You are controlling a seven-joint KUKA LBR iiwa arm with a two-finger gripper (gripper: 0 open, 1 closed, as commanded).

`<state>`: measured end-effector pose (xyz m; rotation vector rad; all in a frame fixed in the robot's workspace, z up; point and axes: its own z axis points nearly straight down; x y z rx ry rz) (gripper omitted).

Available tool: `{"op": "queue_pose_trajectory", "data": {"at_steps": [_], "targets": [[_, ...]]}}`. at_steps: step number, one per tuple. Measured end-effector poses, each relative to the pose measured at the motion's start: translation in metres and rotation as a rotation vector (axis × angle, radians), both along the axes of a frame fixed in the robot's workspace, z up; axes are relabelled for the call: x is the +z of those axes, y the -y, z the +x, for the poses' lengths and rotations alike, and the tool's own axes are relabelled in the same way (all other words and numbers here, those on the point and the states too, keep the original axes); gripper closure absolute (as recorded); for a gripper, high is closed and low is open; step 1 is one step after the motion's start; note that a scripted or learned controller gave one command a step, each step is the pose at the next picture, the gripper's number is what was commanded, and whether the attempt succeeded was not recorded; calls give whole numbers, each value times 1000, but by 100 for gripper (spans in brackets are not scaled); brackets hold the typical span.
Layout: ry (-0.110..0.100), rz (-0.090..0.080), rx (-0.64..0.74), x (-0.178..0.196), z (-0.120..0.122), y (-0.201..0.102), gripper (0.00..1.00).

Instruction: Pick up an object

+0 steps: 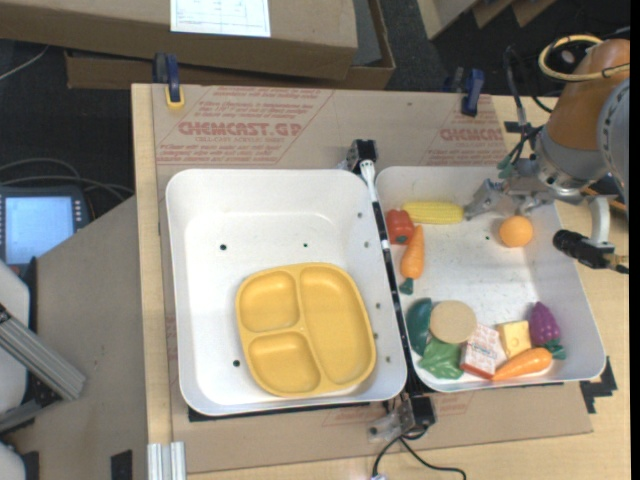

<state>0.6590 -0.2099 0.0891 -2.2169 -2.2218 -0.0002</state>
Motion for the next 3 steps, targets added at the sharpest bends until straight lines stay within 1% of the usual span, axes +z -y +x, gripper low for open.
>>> {"op": "queue_pose_trajectory", "data": {"at_steps": [1, 2, 3], "targets": [[11, -7, -2, 89, -12, 15, 0], [-2, -1, -2, 54, -22, 9, 0], [-3, -1, -3, 32, -48, 14, 0]]}}
